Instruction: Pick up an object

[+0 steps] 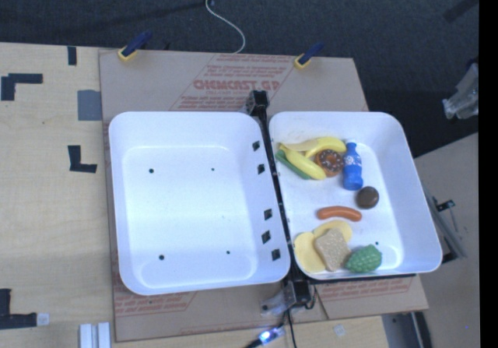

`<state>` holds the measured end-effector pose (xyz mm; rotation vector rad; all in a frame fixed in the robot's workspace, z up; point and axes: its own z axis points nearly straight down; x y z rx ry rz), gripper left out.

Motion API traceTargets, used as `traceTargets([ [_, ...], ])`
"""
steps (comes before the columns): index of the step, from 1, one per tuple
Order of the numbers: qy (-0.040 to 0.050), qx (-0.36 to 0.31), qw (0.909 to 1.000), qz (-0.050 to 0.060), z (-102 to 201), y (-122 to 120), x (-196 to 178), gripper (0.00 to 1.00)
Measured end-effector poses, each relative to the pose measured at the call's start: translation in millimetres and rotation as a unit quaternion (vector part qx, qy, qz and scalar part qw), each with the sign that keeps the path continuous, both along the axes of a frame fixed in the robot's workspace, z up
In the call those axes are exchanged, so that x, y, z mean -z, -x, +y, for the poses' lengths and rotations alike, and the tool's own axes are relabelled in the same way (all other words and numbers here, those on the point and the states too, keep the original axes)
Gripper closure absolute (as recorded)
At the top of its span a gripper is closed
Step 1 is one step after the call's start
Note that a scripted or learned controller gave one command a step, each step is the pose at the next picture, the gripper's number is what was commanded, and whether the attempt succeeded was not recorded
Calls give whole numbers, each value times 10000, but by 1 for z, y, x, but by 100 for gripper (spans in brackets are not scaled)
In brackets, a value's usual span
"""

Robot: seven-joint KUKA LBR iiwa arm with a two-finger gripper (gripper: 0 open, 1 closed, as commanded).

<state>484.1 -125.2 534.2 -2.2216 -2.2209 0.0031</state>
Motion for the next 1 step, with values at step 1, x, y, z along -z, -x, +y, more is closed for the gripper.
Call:
traceTargets([
  [1, 3, 6, 10000, -3, -32, 0, 0, 100],
])
